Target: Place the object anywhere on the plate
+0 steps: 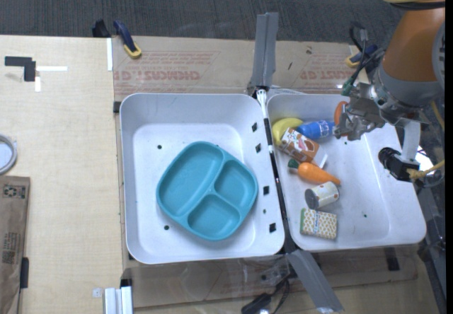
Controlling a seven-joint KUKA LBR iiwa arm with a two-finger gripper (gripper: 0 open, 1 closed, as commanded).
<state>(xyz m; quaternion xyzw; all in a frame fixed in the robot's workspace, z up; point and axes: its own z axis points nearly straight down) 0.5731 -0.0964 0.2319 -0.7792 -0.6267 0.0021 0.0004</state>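
Here, the plate (205, 191) is a blue one with three compartments, lying flat and slightly turned in the middle of the left bin (127, 178). Nothing rests on it.

The loose things all sit in the right bin (371, 196), crowded toward its left wall, well apart from the plate and cut off from it by the two bin rims. A banana (284, 126) lies at the top left corner, with a blue bottle (316, 129) on its side just beside it. Below them is a red-brown packet (297, 144), touching the banana. A carrot (317, 174) lies slanted just under the packet, then a small can (322, 196) tipped on its side, and nearest the front edge a green patterned sponge (318, 223). Which of these is the one to be placed cannot be told.

The gripper (347, 125) hangs over the upper part of the right bin, just beside the bottle's right end. Whether it is spread or pressed together cannot be told from this angle, and nothing can be seen held in it. The arm (414, 51) comes in above it from the right, its orange band at the top corner.

A grey post (265, 51) stands behind the gap between the bins. On the bench to the left lie a tape roll (3, 155) and, farther back, a blue and yellow clamp (127, 40).
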